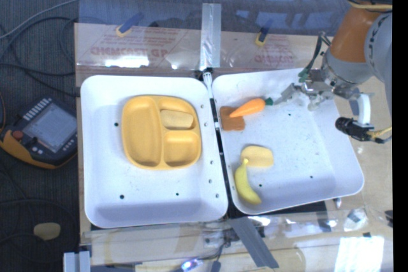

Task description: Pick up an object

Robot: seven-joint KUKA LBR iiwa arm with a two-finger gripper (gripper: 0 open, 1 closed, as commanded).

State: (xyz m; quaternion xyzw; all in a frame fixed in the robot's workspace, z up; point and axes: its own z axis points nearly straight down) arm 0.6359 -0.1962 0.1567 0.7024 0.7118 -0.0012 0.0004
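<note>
Now, the scene is told line by line.

Arm: the gripper is seen over the back right part of the right bin, close to the green end of the toy carrot.

Gripper state: it cannot be told if anything is being squeezed, because the tip is small and blurry. Nothing is seen held in it.

Things to pick: the toy carrot is laid partly on a brown block by the wall between the bins. A pale yellow lump and a toy banana are found nearer the front, touching each other.

Left bin: a yellow tray with three parts is set in the left bin.

What could go wrong: the carrot is round and thin, so it may be rolled or pushed off the block. The block may be grabbed along with it. The bin wall may be bumped.

Hard to see: part of the brown block is hidden under the carrot. The arm is cut off at the right side.
</note>
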